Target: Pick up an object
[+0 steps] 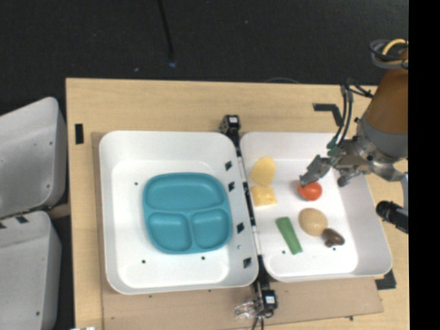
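Note:
The right bin [364, 253] holds several small objects: a red tomato-like ball [311, 192], a pale yellow lumpy piece [263, 179], a green stick [289, 235], a beige oval [313, 221] and a small brown piece [334, 238]. My gripper [323, 179] hangs over the upper right part of this bin, open, its two fingers spread apart. One fingertip [306, 179] is right above the red ball; the ball lies just below and left of the gap, not between the fingers. Nothing is held.
The left bin [117, 267] contains a blue divided plate [186, 211]. A ridge with black clips [242, 205] separates the two bins. The grey and orange arm [386, 115] comes in over the right bin's far right corner.

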Robot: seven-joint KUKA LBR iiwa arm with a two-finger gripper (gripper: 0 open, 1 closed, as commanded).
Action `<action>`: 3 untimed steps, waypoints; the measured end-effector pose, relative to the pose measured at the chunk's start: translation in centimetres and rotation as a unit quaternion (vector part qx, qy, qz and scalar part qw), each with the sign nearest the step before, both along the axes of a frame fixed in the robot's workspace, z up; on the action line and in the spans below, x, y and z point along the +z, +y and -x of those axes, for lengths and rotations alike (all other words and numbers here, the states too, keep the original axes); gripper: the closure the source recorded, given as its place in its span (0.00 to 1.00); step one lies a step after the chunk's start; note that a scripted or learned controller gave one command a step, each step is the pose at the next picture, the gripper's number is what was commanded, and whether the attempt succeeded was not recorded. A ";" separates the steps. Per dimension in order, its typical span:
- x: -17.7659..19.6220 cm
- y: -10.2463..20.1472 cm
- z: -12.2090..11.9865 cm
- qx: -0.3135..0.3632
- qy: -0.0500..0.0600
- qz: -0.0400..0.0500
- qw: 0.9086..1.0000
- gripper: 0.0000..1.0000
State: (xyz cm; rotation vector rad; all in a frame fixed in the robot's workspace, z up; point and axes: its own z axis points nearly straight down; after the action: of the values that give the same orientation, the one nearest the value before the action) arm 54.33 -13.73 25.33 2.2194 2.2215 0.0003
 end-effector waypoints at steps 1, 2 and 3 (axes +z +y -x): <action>0.0 0.0 0.0 0.000 0.000 0.000 1.000 0.00; -6.3 -0.3 0.2 -0.002 0.002 0.000 1.000 0.00; -12.4 -0.9 -0.2 -0.002 0.003 0.000 1.000 0.00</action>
State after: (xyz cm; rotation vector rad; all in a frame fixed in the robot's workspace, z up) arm 54.57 -14.63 12.97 2.2266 2.2192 -0.0061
